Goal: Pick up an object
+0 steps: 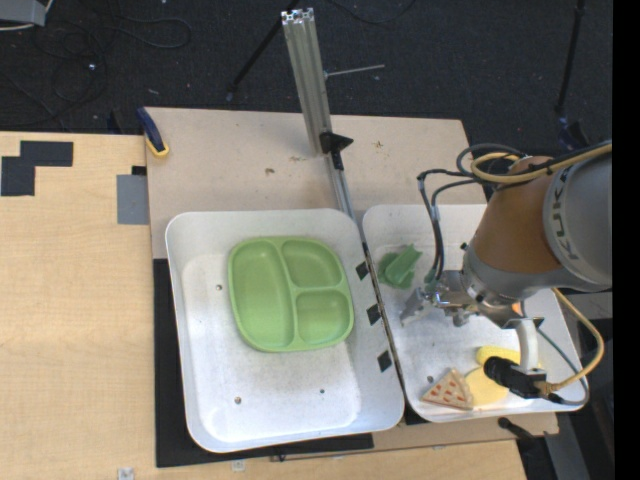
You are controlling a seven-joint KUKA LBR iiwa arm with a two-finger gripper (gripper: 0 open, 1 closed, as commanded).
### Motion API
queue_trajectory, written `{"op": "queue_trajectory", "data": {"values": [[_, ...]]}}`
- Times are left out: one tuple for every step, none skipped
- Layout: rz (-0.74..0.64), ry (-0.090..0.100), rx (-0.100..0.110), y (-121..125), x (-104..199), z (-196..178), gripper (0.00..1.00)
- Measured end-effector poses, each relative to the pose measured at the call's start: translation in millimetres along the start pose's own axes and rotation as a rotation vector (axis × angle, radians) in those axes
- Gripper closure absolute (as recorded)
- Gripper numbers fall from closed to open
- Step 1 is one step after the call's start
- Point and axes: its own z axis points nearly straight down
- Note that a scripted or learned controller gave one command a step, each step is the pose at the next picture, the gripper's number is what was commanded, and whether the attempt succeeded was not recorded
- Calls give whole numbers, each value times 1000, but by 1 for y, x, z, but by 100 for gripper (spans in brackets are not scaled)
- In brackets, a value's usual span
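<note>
Just beside the jaws (425,303) lies a green object (401,266), untouched.

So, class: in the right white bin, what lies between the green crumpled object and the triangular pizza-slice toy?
In the camera view, only bare, speckled white bin floor lies between the green crumpled object and the triangular pizza-slice toy; the gripper hangs just beside that stretch.

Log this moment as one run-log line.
gripper: over right bin | nearest: green object | grasp: unseen | left bin: green divided plate
</note>
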Motion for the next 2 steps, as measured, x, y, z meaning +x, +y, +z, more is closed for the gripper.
{"op": "queue_trajectory", "data": {"values": [[0,0,-8,2,0,26,0],[5,1,-18,4,0,14,100]]}}
